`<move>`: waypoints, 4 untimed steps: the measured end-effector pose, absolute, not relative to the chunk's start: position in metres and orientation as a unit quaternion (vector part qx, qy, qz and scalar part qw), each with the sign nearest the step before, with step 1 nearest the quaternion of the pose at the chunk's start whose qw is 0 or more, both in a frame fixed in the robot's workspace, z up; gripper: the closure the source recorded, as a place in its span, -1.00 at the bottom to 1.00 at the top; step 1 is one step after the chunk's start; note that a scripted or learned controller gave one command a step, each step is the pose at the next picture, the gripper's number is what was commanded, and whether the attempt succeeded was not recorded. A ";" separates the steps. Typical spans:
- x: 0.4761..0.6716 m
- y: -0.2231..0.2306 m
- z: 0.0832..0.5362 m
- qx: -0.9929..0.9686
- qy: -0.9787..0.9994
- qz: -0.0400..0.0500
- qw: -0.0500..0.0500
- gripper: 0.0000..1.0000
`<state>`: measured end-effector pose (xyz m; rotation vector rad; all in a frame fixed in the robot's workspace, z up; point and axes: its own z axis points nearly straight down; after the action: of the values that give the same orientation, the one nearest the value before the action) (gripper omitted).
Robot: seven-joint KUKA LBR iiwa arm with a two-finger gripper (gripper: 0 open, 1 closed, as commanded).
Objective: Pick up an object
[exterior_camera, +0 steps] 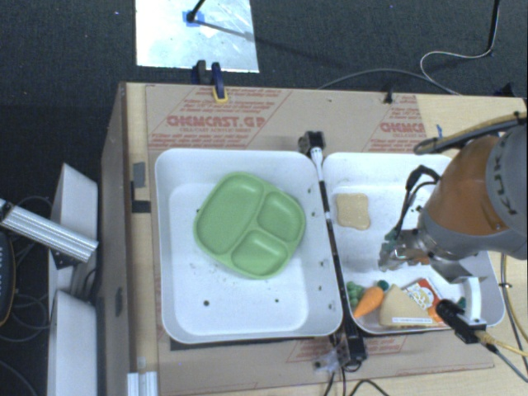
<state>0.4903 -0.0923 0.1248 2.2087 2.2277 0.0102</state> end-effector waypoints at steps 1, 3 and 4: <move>0.490 -0.092 0.125 0.704 0.710 0.003 0.002 -1.00; 0.487 -0.084 0.095 0.706 0.708 0.001 0.000 1.00; 0.488 -0.084 0.106 0.705 0.709 0.001 0.001 1.00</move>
<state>0.4879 -0.0844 0.1056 2.2148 2.2257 0.0040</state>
